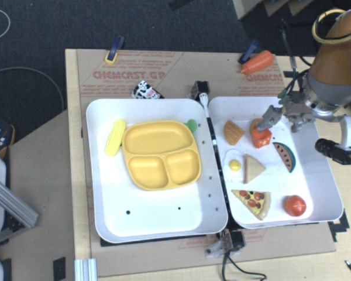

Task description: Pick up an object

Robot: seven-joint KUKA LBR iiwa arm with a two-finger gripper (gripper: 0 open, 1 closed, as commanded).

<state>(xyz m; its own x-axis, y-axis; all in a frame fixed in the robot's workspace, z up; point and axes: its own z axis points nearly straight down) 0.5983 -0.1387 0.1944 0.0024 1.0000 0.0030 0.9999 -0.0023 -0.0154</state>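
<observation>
My gripper (282, 120) hangs over the back of the right bin (330, 183), open, with nothing between its fingers. Its left finger (270, 117) is just above and right of a small red toy (261, 137). Also in this bin are an orange-brown piece (234, 132), a watermelon slice (285, 156), a fried egg (234, 165), a sandwich triangle (254, 169), a pizza slice (253, 201) and a red tomato (295, 205).
The left bin (105, 204) holds a yellow divided plate (162, 154), a corn cob (114, 137) and a green piece (191, 124). On the bench behind the bins are an orange clamp (257, 62), a yellow clamp (113, 51) and a black-and-white toy (145, 91).
</observation>
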